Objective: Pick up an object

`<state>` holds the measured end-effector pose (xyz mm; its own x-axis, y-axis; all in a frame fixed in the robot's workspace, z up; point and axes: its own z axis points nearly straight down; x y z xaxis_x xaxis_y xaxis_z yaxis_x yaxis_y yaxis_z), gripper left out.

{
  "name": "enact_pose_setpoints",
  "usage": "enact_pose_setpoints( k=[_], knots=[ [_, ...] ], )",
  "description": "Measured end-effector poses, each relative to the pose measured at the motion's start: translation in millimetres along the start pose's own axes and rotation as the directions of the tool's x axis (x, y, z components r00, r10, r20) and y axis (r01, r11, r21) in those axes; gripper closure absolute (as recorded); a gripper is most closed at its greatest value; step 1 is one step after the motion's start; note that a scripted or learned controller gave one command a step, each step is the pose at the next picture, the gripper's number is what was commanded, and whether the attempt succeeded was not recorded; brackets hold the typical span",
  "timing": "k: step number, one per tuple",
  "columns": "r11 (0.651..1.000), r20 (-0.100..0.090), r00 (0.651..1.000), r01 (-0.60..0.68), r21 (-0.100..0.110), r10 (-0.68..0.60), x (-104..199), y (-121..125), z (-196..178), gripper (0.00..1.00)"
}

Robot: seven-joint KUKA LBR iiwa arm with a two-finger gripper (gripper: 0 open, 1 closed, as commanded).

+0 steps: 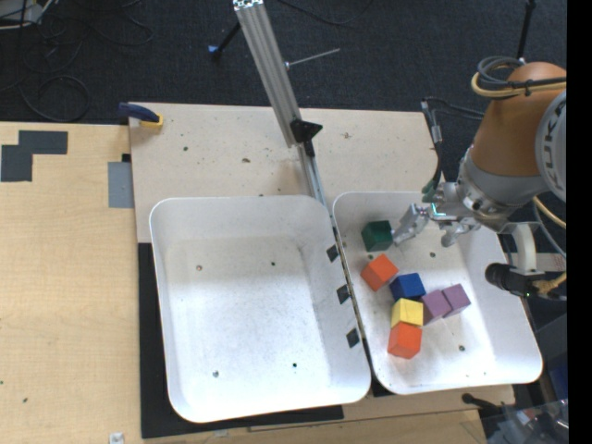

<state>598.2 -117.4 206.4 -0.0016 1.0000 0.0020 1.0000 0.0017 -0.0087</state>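
My gripper (421, 225) hovering just right of green cube (376, 235), holding nothing; finger gap unclear. Approach step; next, descend over cube.

Tabletop (222, 155) of pale board, speckled. A slanted aluminium rail (273, 72) with a checkered tip rises behind the bins. Blue-and-yellow clamp (141, 115) at the far-left corner — grey patches (32, 151) on the adjoining wood panel.

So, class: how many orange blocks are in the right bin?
2: one orange block just below the green block, another orange block lowest, under the yellow block.
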Motion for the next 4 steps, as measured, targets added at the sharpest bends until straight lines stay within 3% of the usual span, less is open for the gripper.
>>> enact_pose_setpoints(
  k=[1,2,3,4],
  knots=[
    [1.0,0.001,1.0,-0.002,-0.005,0.002,-1,1,-3,0.0],
    [1.0,0.001,1.0,-0.002,0.0,0.002,1,10,54,0.0],
    [1.0,-0.003,1.0,-0.002,-0.02,0.002,3,7,92,0.0],
    [1.0,0.002,1.0,-0.004,-0.01,0.004,0,5,98,0.0]
  ],
)
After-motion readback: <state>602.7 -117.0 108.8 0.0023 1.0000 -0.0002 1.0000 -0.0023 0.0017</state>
